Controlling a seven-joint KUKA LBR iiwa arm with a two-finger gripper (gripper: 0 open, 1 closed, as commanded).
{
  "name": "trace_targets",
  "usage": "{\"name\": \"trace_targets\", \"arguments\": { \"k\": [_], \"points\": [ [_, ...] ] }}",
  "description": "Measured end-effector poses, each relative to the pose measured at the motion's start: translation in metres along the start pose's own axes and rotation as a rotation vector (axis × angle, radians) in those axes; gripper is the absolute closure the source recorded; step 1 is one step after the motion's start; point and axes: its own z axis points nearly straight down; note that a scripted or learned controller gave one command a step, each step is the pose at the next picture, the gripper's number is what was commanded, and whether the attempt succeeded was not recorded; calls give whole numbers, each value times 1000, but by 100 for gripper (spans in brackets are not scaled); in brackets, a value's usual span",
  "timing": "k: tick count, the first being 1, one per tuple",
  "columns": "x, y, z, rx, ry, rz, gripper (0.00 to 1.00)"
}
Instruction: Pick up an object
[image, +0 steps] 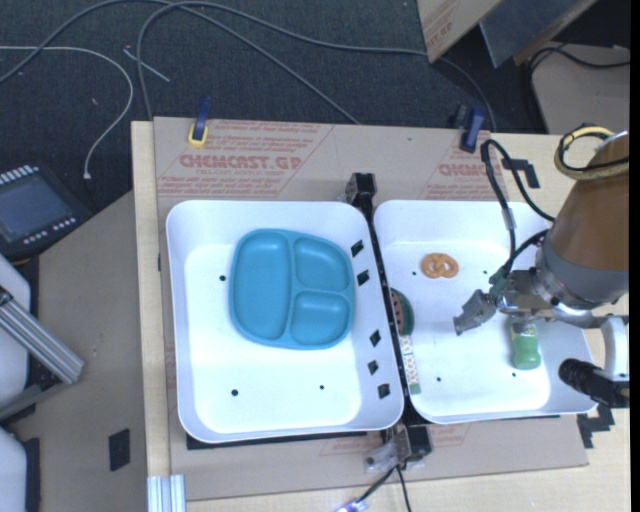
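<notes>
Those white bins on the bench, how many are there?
2. The left bin holds a blue divided plate; the right bin holds a pretzel and a green object, under the arm.

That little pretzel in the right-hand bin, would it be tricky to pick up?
The pretzel looks small and thin, so probably light. It lies flat on the bin floor, so pincer fingers may struggle to get under it. Its looped shape seems unlikely to roll; whether it is brittle cannot be told.

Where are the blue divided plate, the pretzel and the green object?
blue divided plate (290, 288): camera view, central ridge.
pretzel (438, 266): camera view, its middle.
green object (525, 350): camera view, its body.
</notes>
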Motion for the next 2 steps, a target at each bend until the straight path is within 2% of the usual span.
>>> {"name": "trace_targets", "arguments": {
  "k": [1, 2],
  "points": [
    [0, 3, -5, -12, -2, -3, 0],
    [7, 1, 39, -7, 0, -3, 0]
  ]
}}
